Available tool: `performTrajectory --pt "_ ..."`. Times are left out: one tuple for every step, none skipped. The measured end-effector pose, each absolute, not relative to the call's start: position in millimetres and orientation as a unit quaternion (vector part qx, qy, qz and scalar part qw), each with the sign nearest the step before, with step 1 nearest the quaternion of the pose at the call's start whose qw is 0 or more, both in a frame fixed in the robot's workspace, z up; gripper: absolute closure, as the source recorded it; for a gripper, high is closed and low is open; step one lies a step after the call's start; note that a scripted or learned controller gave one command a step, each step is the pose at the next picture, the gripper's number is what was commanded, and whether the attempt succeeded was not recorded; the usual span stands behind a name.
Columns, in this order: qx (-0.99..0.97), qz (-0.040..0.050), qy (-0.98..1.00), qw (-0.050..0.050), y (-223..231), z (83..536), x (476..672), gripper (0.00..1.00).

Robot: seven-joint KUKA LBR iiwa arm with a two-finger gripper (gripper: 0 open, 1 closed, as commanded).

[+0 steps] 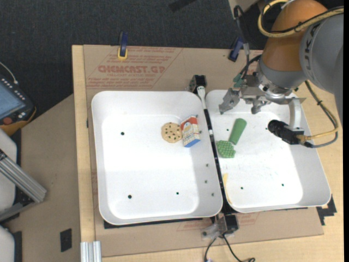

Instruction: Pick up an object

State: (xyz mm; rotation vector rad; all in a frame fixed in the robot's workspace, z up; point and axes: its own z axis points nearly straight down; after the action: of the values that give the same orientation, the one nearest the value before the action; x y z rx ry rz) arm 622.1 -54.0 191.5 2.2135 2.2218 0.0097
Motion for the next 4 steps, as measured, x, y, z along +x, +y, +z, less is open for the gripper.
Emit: performTrajectory --pt "0.707 0.0047 0.708 0.005 -49.6 308.6 557.3 0.0" --pt "0.707 -0.004 0.707 -0.005 -47.9 176.8 578.1 0.0" --pt "0.709 -0.0001 0.706 0.001 -103.3 151.6 599.2 0.0" --pt "0.707 -0.0007 0.707 -0.001 -91.4 80.3 628.7 0.0"
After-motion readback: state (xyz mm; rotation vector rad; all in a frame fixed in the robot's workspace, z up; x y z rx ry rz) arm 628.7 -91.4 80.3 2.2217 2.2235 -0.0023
